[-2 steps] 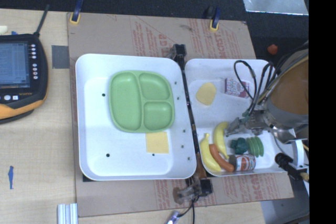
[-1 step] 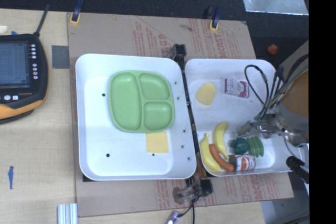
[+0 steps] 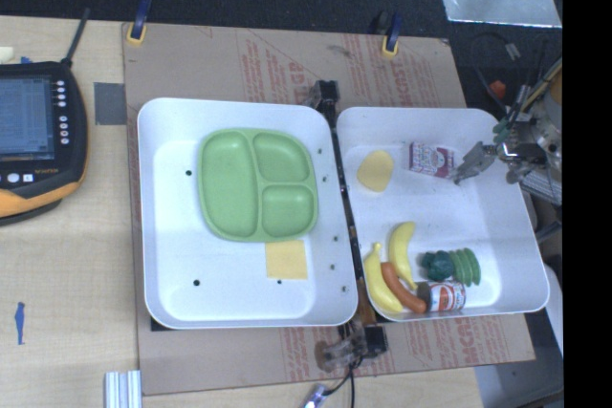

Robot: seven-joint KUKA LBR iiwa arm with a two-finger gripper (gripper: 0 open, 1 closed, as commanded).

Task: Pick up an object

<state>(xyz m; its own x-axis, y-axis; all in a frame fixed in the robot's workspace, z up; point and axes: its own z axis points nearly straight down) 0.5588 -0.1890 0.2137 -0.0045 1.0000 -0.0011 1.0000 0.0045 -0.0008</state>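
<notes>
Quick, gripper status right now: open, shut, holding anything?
Gripper: fingers too small and blurred to tell; it sits over the right bin beside the small carton.

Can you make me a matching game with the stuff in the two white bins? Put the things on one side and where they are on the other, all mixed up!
Things:
1. green divided plate
2. yellow square slice
3. bananas
4. small pink-and-white carton

Places:
A. right bin, near the bottom edge
B. left bin, in the middle
C. right bin, near the top, close to the gripper
D. left bin, just below the plate

Pairs: 1-B, 2-D, 3-A, 4-C
</notes>
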